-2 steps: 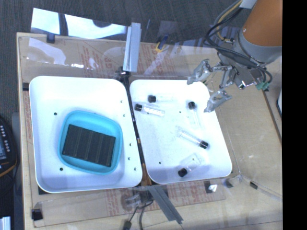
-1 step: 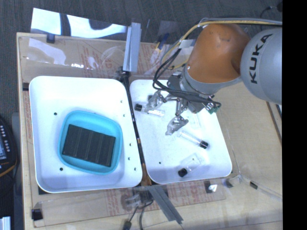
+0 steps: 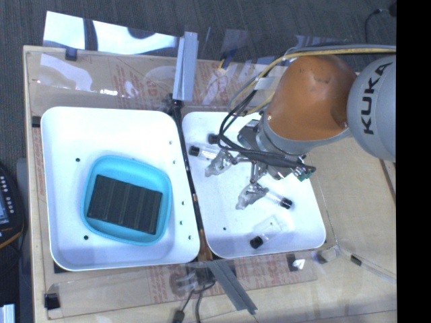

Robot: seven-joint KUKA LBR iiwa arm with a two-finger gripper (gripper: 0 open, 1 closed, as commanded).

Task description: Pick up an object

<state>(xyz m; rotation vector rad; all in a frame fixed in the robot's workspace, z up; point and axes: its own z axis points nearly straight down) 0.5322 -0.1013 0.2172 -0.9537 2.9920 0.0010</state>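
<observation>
Overhead view of the bench. The gripper [image 3: 232, 180] hangs over the right bin [image 3: 306, 237], right of frame centre, its two translucent fingers [image 3: 217, 163] spread apart with nothing between them. Two small clear items with black caps lie on the floor of this bin: one [image 3: 277, 200] just right of the lower fingertip, the other [image 3: 266, 233] nearer the bin's lower edge. The left bin [image 3: 60, 180] holds a blue tray with a dark ribbed insert [image 3: 126, 198]. The step in hand appears to be the approach. To do it well, centre the open fingers across the narrow width of the nearer capped item, descend until the tips straddle it at floor level, then close; a slanted or off-centre closure would likely nudge so light a piece aside.
</observation>
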